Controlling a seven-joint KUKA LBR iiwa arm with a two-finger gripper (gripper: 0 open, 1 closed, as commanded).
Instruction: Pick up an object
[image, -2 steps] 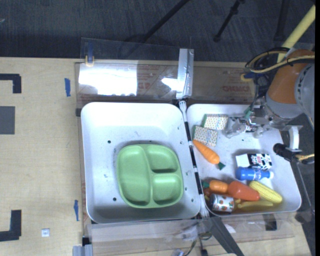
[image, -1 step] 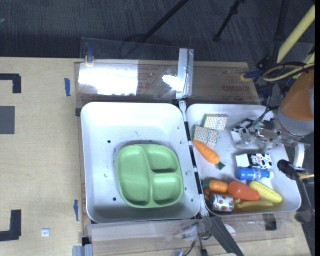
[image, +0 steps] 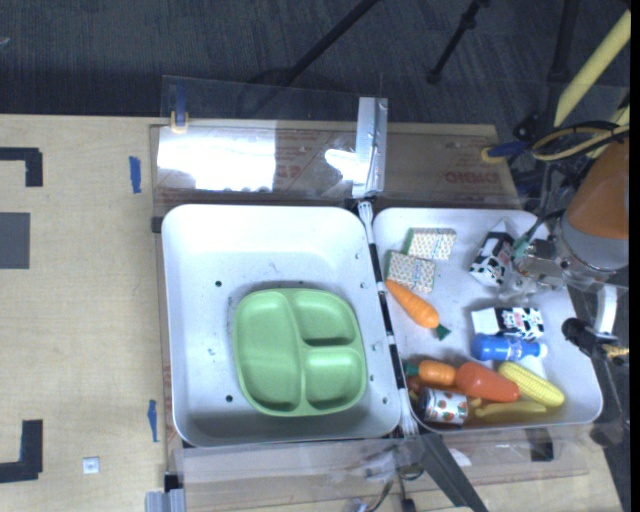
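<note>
Gripper, jaw state indeterminable, above black-and-white toy in crowded right bin; likely failure: glancing contact nudging toy aside, 0 objects lifted.

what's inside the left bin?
A green divided plate lies in the left bin, its compartments bare. The bin floor beneath the plate is covered.
</note>
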